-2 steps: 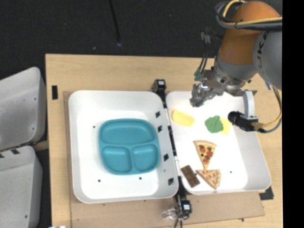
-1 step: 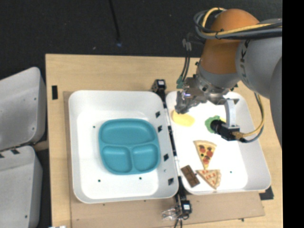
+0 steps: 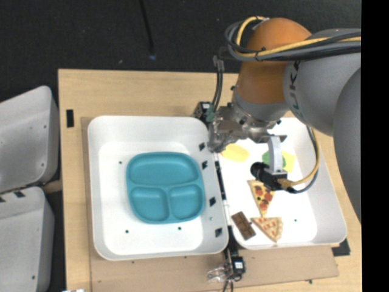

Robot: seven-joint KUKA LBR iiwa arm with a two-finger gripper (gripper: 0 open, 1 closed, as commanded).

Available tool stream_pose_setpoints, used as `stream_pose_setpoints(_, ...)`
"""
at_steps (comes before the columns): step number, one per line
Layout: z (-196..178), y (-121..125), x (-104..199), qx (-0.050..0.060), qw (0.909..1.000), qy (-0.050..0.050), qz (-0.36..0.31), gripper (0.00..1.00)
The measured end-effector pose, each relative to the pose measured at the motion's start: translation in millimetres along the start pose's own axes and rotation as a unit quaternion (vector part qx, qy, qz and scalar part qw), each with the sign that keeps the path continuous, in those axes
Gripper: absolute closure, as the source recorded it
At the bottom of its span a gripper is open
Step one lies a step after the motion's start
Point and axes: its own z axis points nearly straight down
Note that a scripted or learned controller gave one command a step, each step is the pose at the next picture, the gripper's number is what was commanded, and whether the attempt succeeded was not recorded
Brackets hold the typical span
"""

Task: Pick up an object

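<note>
Jaws hang from the grey arm (image 3: 328, 81) over the left edge of the right bin (image 3: 322, 215), close to the wall it shares with the left bin (image 3: 103, 239). Whether they are apart or together cannot be told (the wrist covers them from above), and nothing can be seen held between them.

All the loose things to pick from lie in the right bin. A yellow oval piece (image 3: 236, 153) sits just beside the jaws, to their right. A green piece (image 3: 265, 157) lies further right, partly hidden by the robot, with a yellow-green patch (image 3: 287, 161) beyond it. Nearer the front, the upper pizza slice (image 3: 261, 194) points down toward the lower pizza slice (image 3: 269, 227), the two nearly touching. A brown chocolate bar (image 3: 243, 224) lies tilted just left of the lower slice, near the bin's front-left corner.

A teal divided plate (image 3: 164, 186) rests in the middle of the left bin. Both bins sit on the pale wooden surface (image 3: 73, 93).
</note>
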Motion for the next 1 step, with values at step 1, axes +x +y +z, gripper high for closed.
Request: stream_pose_setpoints(1, 5.5, -40.3, 44.9, 0.001, 1.0000, -0.001, 0.001, 1.00)
